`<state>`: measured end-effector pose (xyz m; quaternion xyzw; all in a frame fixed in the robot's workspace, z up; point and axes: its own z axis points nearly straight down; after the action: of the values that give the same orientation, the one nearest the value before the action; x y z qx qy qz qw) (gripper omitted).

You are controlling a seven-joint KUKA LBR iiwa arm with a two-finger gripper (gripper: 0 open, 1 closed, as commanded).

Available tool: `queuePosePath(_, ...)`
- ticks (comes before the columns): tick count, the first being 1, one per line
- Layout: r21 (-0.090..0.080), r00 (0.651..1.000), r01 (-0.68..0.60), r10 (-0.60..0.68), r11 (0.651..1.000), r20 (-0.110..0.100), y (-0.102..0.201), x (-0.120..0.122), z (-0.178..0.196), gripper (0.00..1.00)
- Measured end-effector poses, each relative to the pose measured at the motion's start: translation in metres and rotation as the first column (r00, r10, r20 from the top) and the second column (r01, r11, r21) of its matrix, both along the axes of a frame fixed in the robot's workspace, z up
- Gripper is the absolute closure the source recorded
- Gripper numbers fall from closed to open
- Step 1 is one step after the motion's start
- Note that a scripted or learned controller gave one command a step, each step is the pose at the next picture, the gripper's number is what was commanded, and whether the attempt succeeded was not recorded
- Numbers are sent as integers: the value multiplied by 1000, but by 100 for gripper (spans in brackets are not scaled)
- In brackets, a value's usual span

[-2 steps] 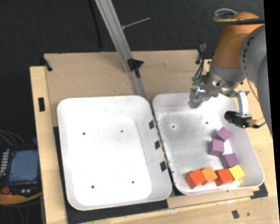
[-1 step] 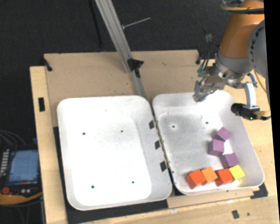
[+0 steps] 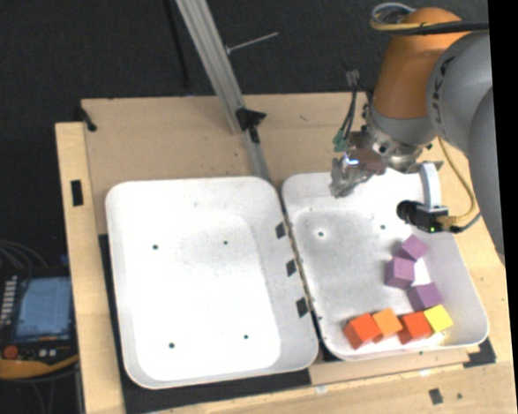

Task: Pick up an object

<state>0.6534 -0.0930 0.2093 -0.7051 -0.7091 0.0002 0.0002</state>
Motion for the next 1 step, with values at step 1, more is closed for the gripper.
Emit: queuePosePath(1,0,1000,0,0,1000,0,47,-11,-3,100)
